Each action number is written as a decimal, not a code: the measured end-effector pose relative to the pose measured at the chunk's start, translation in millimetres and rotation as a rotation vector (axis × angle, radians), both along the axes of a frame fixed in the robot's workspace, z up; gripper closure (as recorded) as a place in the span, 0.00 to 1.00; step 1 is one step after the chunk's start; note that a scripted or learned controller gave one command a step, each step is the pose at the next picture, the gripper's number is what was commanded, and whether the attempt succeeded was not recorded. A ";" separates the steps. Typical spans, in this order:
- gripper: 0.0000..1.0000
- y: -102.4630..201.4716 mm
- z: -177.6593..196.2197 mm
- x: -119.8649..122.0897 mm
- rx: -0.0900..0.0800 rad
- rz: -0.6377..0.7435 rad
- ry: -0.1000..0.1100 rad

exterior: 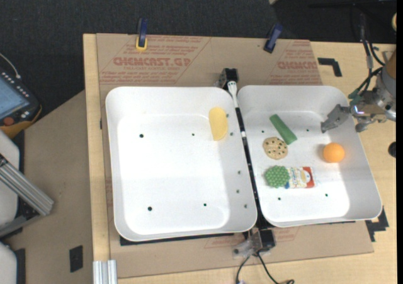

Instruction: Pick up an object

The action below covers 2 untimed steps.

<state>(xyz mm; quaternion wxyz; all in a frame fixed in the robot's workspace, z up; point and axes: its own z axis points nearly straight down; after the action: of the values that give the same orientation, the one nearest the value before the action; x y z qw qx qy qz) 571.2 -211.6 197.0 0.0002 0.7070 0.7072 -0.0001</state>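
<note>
Cardboard-topped bench carrying two white bins; gripper, fingers apart and empty, is hovering at right bin's far-right edge; orange ball risks rolling off a pinch.

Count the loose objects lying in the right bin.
4: green stick at the back, cookie below it, green-and-red packet toward the front, orange ball at right.

Single fixed camera above bench — slanted downward, both bins framed.
</note>
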 end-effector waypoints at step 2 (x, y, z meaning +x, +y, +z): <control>1.00 -3.6 51.2 -56.0 0.001 -0.002 0.001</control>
<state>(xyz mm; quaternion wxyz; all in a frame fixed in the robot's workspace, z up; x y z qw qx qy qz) 515.2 -215.1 248.1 -0.0003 0.7078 0.7064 0.0000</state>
